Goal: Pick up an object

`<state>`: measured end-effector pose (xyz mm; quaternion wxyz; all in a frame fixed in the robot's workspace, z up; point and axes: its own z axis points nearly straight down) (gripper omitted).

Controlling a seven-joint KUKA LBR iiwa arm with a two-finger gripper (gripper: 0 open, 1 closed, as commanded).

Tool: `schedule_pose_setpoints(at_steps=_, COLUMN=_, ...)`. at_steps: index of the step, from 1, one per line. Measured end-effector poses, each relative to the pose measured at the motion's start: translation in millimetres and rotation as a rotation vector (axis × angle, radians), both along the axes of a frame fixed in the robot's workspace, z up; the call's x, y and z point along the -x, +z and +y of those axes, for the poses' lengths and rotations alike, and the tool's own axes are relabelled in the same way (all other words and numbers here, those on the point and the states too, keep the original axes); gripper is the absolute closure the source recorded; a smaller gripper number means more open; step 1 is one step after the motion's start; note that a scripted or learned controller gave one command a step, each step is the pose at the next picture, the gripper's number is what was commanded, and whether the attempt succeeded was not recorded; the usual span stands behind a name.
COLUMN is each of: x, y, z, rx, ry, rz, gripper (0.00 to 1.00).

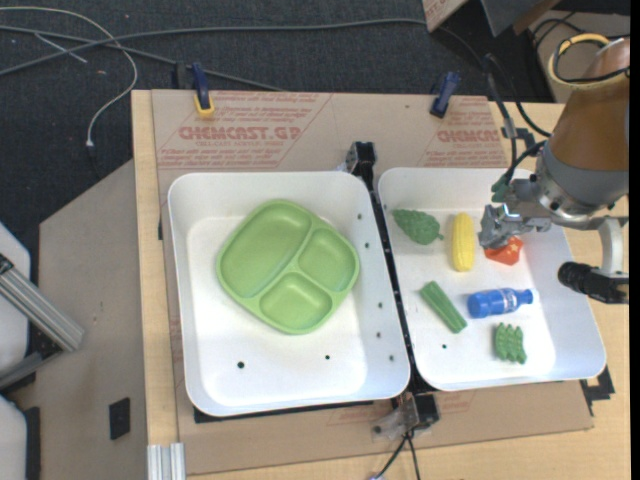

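Cardboard-topped bench [300, 128] (dark carpet [250, 28] beyond)

We are seeing the yellow corn [462, 242] and orange toy [506, 252] crowding together, while bare floor is lying open along the right bin [570, 353] near its front edge.

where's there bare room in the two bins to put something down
Left bin: bare floor along the near edge and left side, around the green divided plate. Right bin: crowded mid-floor with corn, blue bottle and gripper; bare near corner.
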<state>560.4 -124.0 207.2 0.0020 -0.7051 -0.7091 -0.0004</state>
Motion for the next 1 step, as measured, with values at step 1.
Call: schedule_pose_setpoints(at_steps=1, x=-6.3, y=12.8, z=48.8, rx=0.002, ry=0.0, rz=-0.005, gripper=1.0)
